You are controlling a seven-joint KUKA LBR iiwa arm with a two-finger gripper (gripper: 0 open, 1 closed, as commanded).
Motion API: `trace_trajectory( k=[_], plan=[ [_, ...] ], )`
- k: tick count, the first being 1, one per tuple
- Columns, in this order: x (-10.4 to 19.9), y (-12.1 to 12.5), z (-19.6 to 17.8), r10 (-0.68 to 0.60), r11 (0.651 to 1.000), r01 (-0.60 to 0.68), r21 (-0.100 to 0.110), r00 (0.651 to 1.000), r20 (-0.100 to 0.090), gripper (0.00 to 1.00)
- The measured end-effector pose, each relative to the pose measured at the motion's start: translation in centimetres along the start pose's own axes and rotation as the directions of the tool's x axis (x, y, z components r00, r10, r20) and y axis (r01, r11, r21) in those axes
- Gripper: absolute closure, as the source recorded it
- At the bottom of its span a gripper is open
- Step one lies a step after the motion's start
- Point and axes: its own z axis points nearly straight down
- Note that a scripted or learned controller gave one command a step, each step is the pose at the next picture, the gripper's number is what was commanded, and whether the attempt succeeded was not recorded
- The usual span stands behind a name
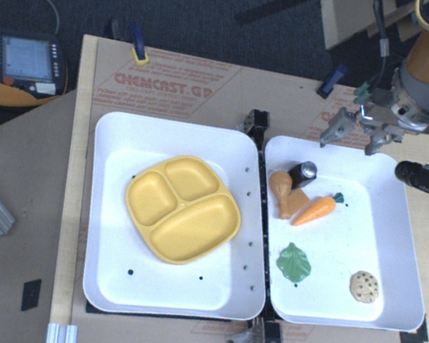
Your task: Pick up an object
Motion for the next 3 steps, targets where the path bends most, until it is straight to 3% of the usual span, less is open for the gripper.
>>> trace_trajectory(
  k=[1, 3],
  plan=[
    [0.0, -0.4, 6.6, 0.0, 1.0, 0.0, 0.007, 1.0, -0.001, 0.0],
    [-0.8, -0.1, 17.7, 0.002, 1.0, -0.002, -0.001, 1.0, 0.004, 0.0]
  ],
)
